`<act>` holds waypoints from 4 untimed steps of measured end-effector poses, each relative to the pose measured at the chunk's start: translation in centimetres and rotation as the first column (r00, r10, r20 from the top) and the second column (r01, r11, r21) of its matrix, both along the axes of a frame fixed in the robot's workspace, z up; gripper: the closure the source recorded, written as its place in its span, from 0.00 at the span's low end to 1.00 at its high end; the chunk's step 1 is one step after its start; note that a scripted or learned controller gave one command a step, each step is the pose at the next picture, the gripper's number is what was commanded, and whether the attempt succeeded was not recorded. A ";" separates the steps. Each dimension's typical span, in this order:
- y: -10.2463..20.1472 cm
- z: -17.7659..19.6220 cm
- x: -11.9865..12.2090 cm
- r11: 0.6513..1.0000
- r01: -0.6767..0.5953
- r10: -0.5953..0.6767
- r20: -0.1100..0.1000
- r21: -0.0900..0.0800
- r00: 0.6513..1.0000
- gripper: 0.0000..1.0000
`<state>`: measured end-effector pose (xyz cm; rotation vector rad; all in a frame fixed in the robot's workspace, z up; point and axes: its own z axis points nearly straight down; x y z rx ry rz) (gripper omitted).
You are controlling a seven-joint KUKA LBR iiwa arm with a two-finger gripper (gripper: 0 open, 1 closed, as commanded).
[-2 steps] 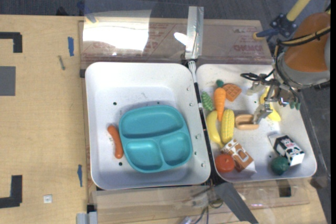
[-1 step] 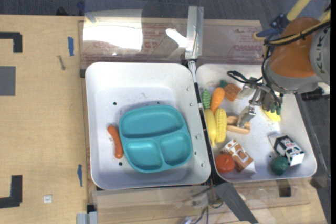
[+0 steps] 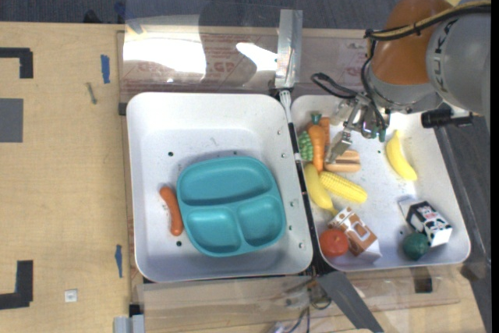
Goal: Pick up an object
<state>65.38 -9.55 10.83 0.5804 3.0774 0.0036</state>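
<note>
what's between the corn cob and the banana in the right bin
In the camera view, bare white bin floor separates the corn cob from the banana.

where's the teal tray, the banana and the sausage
teal tray (image 3: 230,203), camera view, on the ridge between its compartments
banana (image 3: 400,156), camera view, middle of its curved body
sausage (image 3: 171,210), camera view, middle of its length

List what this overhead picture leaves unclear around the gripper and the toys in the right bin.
- Gripper: small and blurred in the camera view, so its grip cannot be judged.
- Brown-and-white item under the gripper: partly covered by it; identity unclear.
- Carrot and neighbouring toys by the divider: crowded together, edges overlap.
- Black-and-white carton: print too small to read.
- Arm: cut off by the right edge.
</note>
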 end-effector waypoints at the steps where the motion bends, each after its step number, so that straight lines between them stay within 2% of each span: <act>1: -1.4 -1.9 -6.2 1.000 0.017 -0.017 0.001 -0.001 1.000 0.00; 2: -0.1 -1.9 0.2 0.969 0.246 -0.246 -0.014 -0.002 0.969 0.00; 3: -0.1 -0.7 0.6 0.970 0.243 -0.243 0.004 -0.002 0.970 1.00; 4: 5.9 4.7 -0.7 0.956 0.295 -0.295 -0.010 -0.002 0.956 1.00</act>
